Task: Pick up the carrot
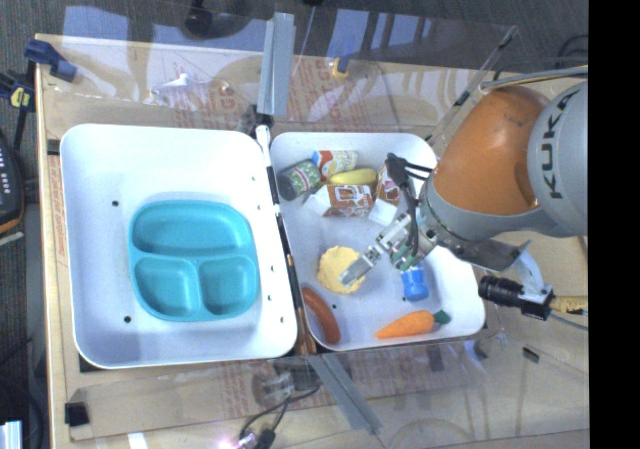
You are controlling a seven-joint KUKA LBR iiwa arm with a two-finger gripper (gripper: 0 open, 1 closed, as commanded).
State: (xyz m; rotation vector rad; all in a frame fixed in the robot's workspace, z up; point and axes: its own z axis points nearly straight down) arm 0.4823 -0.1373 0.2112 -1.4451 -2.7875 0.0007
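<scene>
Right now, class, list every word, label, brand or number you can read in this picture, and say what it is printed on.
"KU", large dark letters running down the grey arm; the word is cut off at the picture's edge.
The can has a label, too small and blurred to read.
The brown packet has printing, too blurred to read.
The bench carries faint reddish printing, not legible.

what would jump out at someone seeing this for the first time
The big grey arm with its orange band reaches in from the right over the right bin, its claw just above a yellow lump there. In the left bin sits a turquoise divided tray. The carrot lies near the right bin's front edge, apart from the claw.
</scene>
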